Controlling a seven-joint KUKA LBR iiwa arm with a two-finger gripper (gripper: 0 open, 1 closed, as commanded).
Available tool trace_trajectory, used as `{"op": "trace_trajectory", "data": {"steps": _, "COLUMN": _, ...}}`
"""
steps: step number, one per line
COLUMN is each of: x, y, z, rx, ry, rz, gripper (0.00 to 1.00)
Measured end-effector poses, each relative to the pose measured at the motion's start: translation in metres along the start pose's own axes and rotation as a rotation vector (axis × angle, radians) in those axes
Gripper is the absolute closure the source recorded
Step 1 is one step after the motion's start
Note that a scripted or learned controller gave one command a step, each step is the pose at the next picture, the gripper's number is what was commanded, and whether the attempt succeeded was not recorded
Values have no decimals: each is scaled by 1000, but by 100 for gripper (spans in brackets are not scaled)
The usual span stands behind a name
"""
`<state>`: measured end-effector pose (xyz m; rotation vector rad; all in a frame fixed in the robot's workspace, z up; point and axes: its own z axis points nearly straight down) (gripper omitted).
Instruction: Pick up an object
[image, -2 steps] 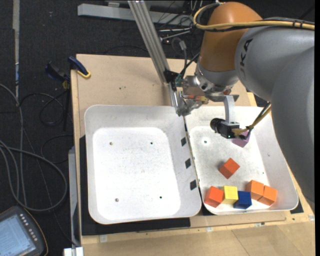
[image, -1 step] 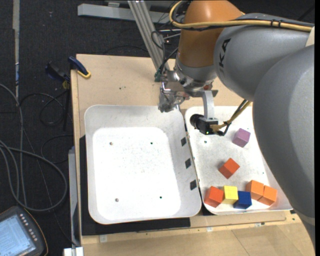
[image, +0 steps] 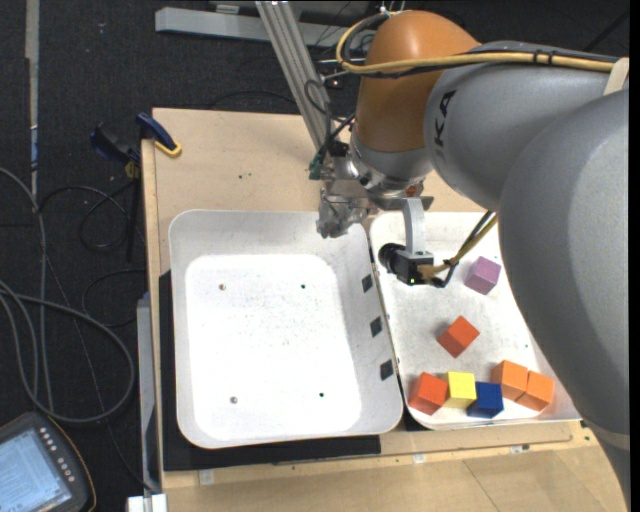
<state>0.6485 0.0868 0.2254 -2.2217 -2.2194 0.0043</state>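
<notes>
The arm (image: 540, 130) enters from the right of the camera view as a thick grey link filling the upper right corner. Its orange band (image: 405, 70) sits above the wrist, which points downward and toward the left. The end effector (image: 345, 215) hangs below the wrist, aimed down. Cables run along the arm and loop beside the wrist.

A robotics laboratory: a grey industrial arm (image: 540, 130) reaches over a plywood bench (image: 230, 160) bearing two white bins (image: 190, 300), with loose cables (image: 60, 300) across dark carpet and a teach pendant (image: 35, 465) at near left.
</notes>
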Motion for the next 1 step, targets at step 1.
{"op": "trace_trajectory", "data": {"steps": 1, "x": 0, "y": 0, "z": -1, "rx": -1, "ry": 0, "rz": 0, "gripper": 0}}
